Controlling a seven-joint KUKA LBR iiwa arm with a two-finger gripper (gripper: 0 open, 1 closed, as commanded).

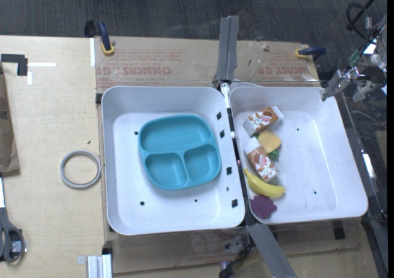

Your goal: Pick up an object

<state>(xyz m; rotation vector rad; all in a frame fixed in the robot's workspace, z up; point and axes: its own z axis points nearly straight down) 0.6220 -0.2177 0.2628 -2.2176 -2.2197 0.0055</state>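
The counter (49, 104) carries two white bins side by side. The left bin (117, 147) holds a blue three-compartment tray (180, 150) at its centre. Along the right bin's (326, 166) nine o'clock wall lie two printed cartons (263, 120), a yellow banana (265, 186) and a purple toy (263, 208) at seven o'clock. The claw (337, 83) sits at the bin's one o'clock corner; whether it is parted I cannot tell.

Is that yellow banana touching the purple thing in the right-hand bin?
Touching. In the camera view the banana lies right along the top of the purple grapes, with no white bin floor showing between them.
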